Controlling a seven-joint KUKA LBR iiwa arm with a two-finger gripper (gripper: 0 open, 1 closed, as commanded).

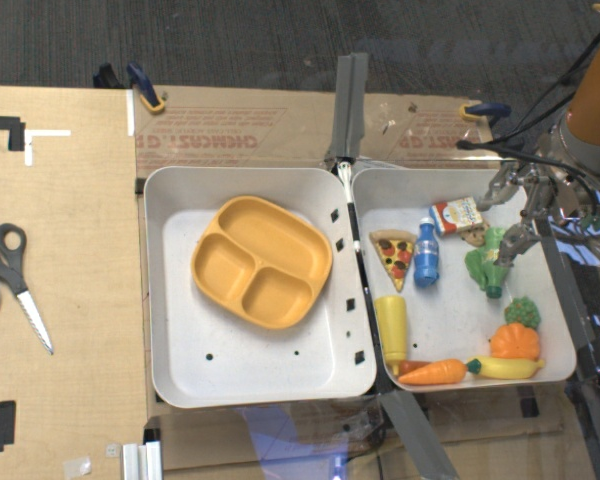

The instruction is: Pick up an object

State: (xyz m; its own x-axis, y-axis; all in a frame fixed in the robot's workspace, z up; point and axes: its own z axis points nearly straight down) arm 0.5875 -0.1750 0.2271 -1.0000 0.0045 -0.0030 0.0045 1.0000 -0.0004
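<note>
Camera view | jaws (507,223) spread wide above green toy (485,267) | cardboard (240,136) print mirrored, unreadable

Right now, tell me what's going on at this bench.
A grey robot arm reaches in from the right, its end effector hovering over the right white bin, just above a green toy vegetable. That bin also holds a toy pizza slice, a blue bottle, a yellow bottle, a carrot and a banana. The left white bin holds an orange divided plate.
</note>
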